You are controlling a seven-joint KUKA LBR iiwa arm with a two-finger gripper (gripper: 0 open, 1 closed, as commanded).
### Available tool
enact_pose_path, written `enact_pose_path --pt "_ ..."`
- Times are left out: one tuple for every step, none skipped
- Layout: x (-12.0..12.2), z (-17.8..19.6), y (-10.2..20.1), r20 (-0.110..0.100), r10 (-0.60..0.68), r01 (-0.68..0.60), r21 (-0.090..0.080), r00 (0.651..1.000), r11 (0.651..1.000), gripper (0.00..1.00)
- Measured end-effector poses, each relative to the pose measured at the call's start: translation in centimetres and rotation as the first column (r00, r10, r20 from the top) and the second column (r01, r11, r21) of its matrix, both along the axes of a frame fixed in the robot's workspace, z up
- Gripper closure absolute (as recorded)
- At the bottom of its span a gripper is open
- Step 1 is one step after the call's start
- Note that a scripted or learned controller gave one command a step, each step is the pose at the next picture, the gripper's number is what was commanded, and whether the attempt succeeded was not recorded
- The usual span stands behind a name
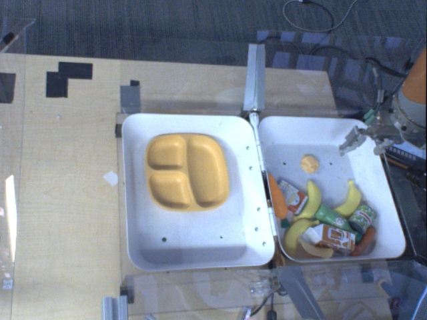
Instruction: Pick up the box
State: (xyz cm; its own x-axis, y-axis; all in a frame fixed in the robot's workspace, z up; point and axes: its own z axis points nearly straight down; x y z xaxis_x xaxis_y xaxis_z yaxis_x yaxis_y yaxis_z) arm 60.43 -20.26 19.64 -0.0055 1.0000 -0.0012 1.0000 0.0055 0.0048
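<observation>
Hovering over the far right corner of the right bin (393, 199), the pincer (363, 137) hangs with its fingers spread and nothing between them, so it reads as released and the grasp is not yet begun. The box (332, 237), a small orange-and-white carton, lies on its side in the near part of that same bin, well apart from the pincer and crowded on every side: one banana (308, 202) curves just left of it, a green bottle (331, 217) lies against its far edge, a small can (363, 217) sits to its right, and a second banana (349, 199) rests beyond that. A carrot (277, 199) lies along the bin's left wall and a small round yellow piece (309, 163) sits alone toward the far side. The left bin (137, 245) holds a yellow divided plate (188, 172) and plays no part here. To do the step well, I judge the arm should travel toward the near side, turn the pincer so its fingers straddle the carton's short width rather than its length, and come straight down, keeping clear of the bottle and banana. A slanted or off-centre descent would likely pinch a neighbour or push the box against the bin wall.
</observation>
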Motion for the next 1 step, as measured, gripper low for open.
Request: enact_pose_path --pt "1.08 -9.99 -0.12 0.002 -0.024 0.024 0.0 1.0 1.0 0.0"
